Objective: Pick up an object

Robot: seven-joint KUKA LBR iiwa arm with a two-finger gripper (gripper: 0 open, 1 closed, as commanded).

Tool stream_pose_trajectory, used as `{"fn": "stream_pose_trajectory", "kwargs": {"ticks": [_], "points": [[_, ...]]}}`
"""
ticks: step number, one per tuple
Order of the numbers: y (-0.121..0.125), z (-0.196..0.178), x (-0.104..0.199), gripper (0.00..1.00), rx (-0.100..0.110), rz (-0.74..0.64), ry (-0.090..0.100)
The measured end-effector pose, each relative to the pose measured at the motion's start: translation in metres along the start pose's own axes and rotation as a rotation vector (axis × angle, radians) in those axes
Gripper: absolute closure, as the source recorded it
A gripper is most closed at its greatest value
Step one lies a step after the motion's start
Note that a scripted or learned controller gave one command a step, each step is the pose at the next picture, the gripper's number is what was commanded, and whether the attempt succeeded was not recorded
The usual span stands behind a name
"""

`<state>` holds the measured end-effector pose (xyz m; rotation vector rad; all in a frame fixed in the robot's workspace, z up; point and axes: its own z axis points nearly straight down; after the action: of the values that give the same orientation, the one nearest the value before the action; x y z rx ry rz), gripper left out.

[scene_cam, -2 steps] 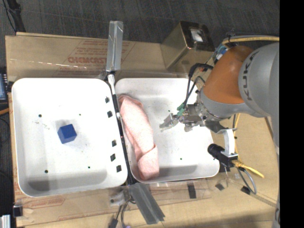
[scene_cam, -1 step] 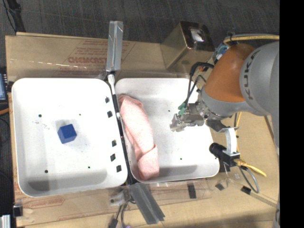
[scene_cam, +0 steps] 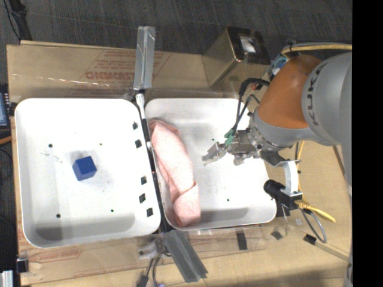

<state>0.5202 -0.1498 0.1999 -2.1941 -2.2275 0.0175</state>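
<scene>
From the overhead camera, two white bins are seen side by side — the left bin (scene_cam: 36, 160) across the left half of the frame, the right bin (scene_cam: 239, 208) at centre. The grey and orange arm (scene_cam: 305, 103) is reached in from the right edge, and its gripper (scene_cam: 210, 153) is hung over the middle of the right bin, nothing between its tips. Whether it is spread or closed cannot be told. A pink cloth (scene_cam: 175, 172) is draped along that bin's left wall. A blue cube (scene_cam: 84, 167) is sat alone in the left bin — well apart from the gripper.
</scene>
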Motion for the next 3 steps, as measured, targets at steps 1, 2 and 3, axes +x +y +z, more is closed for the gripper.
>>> {"fn": "stream_pose_trajectory", "kwargs": {"ticks": [1,2,3], "points": [[0.014,0.108,0.034,0.00,-0.016,-0.051,-0.003],[0.014,0.108,0.034,0.00,-0.016,-0.051,-0.003],[-0.002,0.011,0.071,0.00,-0.012,0.175,-0.002]]}}
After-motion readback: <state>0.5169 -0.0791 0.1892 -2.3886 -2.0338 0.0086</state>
